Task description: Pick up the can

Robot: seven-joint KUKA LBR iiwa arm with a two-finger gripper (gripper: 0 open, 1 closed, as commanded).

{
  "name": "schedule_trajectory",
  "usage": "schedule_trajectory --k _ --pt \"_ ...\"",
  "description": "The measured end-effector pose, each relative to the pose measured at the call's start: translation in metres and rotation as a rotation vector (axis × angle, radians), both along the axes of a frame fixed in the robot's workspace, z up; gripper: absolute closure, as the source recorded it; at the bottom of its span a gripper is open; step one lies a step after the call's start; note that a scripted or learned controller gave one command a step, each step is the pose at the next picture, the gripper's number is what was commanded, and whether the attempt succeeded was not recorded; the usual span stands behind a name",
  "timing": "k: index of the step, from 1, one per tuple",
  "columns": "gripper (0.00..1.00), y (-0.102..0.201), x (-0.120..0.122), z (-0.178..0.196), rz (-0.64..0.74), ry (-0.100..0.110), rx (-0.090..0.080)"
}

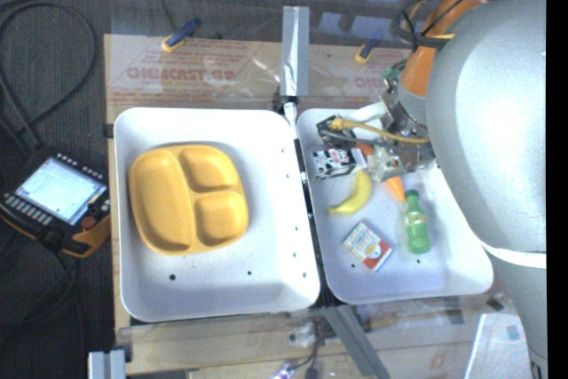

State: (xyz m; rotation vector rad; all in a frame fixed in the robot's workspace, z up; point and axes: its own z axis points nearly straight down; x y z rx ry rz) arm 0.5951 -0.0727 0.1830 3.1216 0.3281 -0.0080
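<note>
While our gripper [383, 157] hangs low in the right bin [461, 275], we can't tell its grip; the can [330, 161] looks unlifted.

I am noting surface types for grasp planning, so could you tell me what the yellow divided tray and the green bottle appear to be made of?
The yellow divided tray looks like moulded plastic, matte: even colour, rounded compartments, soft highlights. The green bottle looks like glossy, perhaps translucent plastic, going by its bright sheen; too small to be sure.
</note>
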Motion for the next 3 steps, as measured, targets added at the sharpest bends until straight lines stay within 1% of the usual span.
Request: schedule_trajectory --k 1,2,3 --pt "1.0 -0.029 -0.008 -0.086 0.103 0.001 0.001" --pt "1.0 0.037 0.059 -0.001 -0.005 0.0 0.004" --pt "1.0 -0.01 0.06 -0.078 -0.008 0.0 -0.001"
